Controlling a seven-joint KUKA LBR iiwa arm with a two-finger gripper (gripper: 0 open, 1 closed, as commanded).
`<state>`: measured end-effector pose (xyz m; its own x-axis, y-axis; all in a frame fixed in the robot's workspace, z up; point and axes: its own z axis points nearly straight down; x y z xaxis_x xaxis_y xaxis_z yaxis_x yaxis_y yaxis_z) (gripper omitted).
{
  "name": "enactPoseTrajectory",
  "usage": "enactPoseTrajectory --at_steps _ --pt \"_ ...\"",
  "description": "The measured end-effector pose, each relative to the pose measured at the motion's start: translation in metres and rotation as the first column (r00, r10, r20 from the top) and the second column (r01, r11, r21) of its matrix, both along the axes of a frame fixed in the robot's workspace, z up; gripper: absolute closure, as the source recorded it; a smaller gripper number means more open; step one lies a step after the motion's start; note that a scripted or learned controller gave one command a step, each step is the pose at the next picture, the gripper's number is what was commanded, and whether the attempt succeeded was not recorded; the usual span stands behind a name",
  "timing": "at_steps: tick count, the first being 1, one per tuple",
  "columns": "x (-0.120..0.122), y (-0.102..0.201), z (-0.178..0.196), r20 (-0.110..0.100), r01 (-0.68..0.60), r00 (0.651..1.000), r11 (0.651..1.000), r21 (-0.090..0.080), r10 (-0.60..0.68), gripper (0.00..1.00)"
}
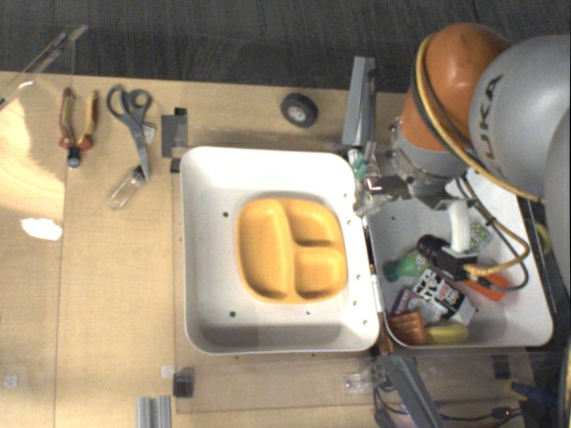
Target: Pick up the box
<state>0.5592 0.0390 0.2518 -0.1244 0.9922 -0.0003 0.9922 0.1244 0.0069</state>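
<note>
The box (pixel 439 294), small and dark with a colourful printed face, lies tilted in the front part of the right bin (pixel 526 328). My gripper (pixel 367 185) hangs from the grey and orange arm over the back left corner of that bin, close to the wall shared with the left bin. It is well behind and to the left of the box and not touching it. Nothing shows between its metal parts.
Around the box lie a brown packet (pixel 410 327), a yellow piece (pixel 448 333), a green item (pixel 404 267), a white bottle (pixel 459 225) and an orange item (pixel 489 283). The left bin (pixel 205 239) holds a yellow divided tray (pixel 290 246). Scissors (pixel 136 123), pliers (pixel 77 125) and a tape roll (pixel 300 109) lie on the bench.
</note>
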Motion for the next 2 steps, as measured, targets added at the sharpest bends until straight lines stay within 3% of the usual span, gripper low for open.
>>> enactPoseTrajectory --at_steps 1,2 --pt "-0.054 -0.013 -0.035 -0.003 -0.177 0.984 0.984 -0.001 0.177 1.00" --pt "-0.040 0.023 -0.019 -0.002 0.273 0.962 0.962 0.001 -0.273 1.00"
